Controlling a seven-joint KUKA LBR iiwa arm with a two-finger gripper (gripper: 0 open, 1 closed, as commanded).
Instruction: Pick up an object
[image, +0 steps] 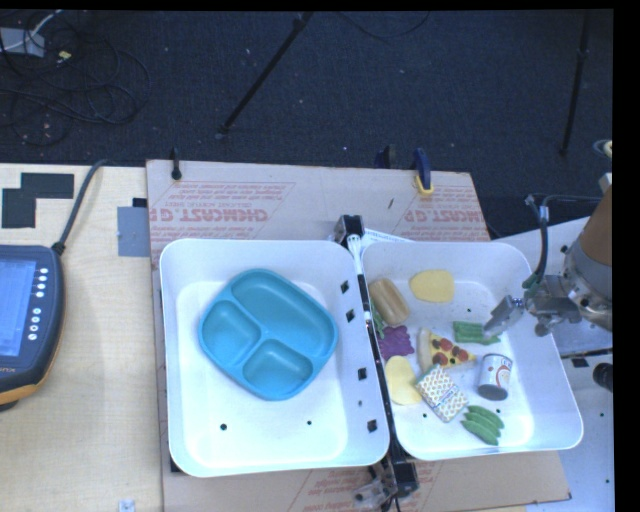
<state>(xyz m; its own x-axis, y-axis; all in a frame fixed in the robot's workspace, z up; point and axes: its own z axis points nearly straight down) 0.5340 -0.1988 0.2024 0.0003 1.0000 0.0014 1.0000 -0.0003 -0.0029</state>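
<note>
The right bin (545, 425) holds several small toy foods. Among them are a tan bread roll (388, 298), a yellow disc (432, 286), purple grapes (396, 342), a green piece (470, 333), a small can (493, 376), a checkered waffle (442, 392) and a green pea pod (483, 423). My gripper (503, 314) hangs over the right side of this bin. It is just right of and above the green piece, and nothing shows in its hold. The arm's wrist (585, 290) comes in from the right edge.
The left bin (190, 420) holds a blue divided plate (268, 333). A black divider with clips (362, 330) runs between the bins. A teach pendant (25, 310) lies on the bench at far left. A blue clamp (423, 172) stands at the cardboard's back edge.
</note>
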